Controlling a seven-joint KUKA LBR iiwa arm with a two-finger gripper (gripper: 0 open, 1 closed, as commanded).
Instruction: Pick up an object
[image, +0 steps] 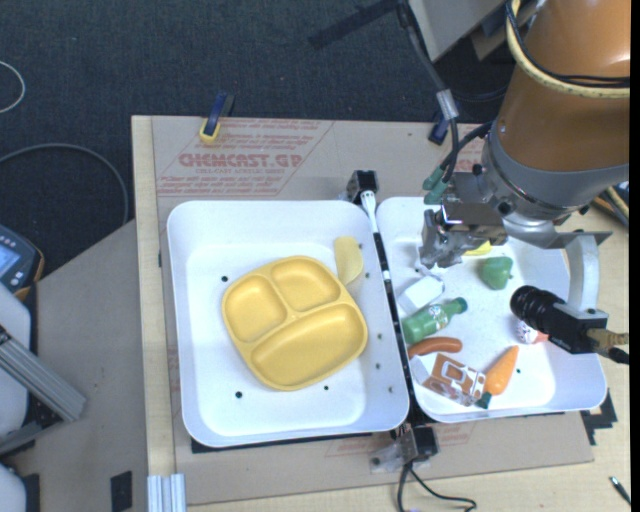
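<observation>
Over the right bin: the gripper hangs low above the bin's rear-left part, just behind the white block; whether it is open or closed cannot be told, and nothing is seen held in it.
Landmark: right bin, the white tray beside the left bin, which bears a yellow divided plate.
Candidates: white block nearest the gripper; green bottle just in front of the block; sausage and printed card toward the front edge; carrot front centre; green pepper to the gripper's right.
Likely target: the white block, judged from nearness alone.
Method: descend squarely over one item, clear of the bin's left wall.
Risk: the block and bottle lie close together, so a wide approach may nudge both.
</observation>
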